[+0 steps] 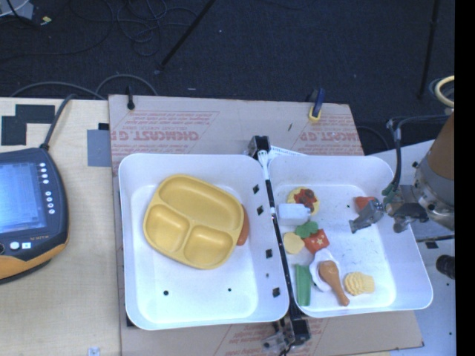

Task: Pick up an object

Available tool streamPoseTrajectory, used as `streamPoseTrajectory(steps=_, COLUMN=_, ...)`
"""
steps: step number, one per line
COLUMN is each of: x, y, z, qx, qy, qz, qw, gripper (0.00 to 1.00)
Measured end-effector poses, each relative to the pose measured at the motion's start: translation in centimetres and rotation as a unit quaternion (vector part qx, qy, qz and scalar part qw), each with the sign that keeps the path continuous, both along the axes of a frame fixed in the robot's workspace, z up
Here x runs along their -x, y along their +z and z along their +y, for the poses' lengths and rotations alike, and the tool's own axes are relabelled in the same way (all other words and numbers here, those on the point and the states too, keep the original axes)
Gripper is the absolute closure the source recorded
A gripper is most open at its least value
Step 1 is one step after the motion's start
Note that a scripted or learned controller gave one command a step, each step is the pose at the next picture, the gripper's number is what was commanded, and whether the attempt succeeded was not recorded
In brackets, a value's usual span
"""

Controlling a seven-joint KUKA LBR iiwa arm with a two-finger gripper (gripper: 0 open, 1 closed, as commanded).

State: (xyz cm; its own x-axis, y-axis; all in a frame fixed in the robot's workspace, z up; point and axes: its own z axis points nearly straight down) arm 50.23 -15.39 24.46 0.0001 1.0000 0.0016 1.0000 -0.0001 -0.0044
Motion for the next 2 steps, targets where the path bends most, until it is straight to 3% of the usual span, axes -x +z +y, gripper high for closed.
streamPoseTrajectory(steps=1, x=2.36, y=17.27, z=9.63, qx=0.0, qy=0.005, qz=-0.009, qw=0.9999, gripper=0.0)
streamPoseTrajectory(steps=2, x=2.36, y=17.34, z=9.28, qx=0.0012, qy=0.002, qz=0.0, qw=1.0, gripper=1.0)
